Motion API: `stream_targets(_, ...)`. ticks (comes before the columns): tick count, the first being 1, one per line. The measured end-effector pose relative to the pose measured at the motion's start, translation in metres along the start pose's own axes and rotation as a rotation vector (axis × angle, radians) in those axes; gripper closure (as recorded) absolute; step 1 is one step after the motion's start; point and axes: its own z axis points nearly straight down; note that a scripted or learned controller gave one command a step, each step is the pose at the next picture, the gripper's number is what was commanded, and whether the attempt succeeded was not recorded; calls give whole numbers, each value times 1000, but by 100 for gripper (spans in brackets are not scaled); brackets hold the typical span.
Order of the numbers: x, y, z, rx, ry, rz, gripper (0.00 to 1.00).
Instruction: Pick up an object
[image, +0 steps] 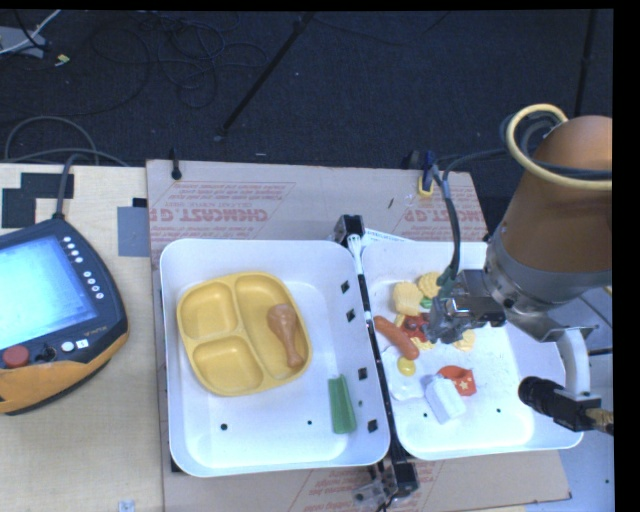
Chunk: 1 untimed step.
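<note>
We've got the pincer (447, 318) down in the right bin (500, 440), right over the toy food pile (420, 320). Honestly we can't tell if it's gripping anything. Drumstick (286, 334) sits in the yellow tray (215, 345).

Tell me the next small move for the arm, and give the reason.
Probably lower the tool straight down onto the toy pile in the right bin. It sits over the cluster beside the orange sausage-like piece, with nothing seen between its fingers, so a short descent seems the likeliest way to a grasp.
</note>
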Motion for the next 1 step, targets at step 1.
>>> stream_targets(1,86,1,-42,0,-1,2,100)
